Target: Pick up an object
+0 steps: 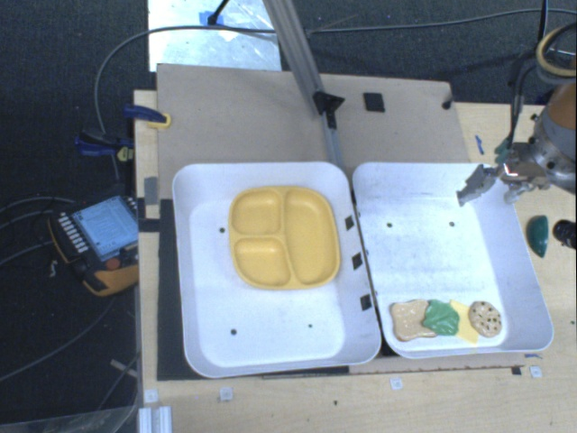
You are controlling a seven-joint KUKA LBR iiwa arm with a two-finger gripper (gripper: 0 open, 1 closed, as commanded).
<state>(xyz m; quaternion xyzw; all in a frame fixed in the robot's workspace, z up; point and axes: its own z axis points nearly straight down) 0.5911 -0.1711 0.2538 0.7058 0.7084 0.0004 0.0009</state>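
End effector (491,185) at right bin's (424,233) upper right edge, finger state indeterminate; toy food row (446,319) lies well below it, long axis left-right.

A tan bench top (270,115) is seen from above, surrounded by dark carpeted floor (63,43) across which grey cables (117,57) are looped, with a blue-screened handheld unit (97,233) lying at the left and a shiny metal sheet (194,25) behind.
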